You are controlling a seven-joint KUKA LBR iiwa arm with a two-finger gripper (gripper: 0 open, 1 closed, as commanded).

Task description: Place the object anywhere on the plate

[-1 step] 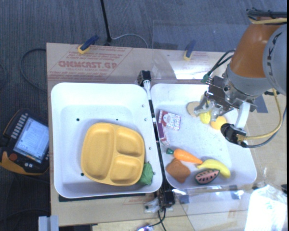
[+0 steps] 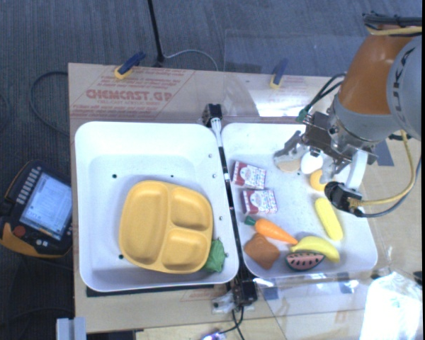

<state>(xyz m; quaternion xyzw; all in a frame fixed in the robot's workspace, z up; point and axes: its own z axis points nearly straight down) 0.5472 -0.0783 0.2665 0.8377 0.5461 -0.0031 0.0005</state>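
The watermelon slice (image 2: 303, 261) is lying nearest the viewer, at the front of the right bin (image 2: 292, 193), touching a banana (image 2: 317, 246) just behind it. The gripper (image 2: 308, 158) is hanging low over the back of this bin, directly above a white piece (image 2: 310, 164) with a yellow piece (image 2: 317, 180) beside it; whether it is apart, together or clamped on anything cannot be told. A long yellow piece (image 2: 329, 218) is lying just in front of these. 2 red cartons (image 2: 248, 175) are lying by the bin's left wall, with a carrot (image 2: 275, 230) and a brown piece (image 2: 261, 251) in front of them. The plate (image 2: 166, 225), yellow with 3 compartments, is sitting in the left bin (image 2: 99, 190), a green piece (image 2: 216, 256) touching its front right corner.
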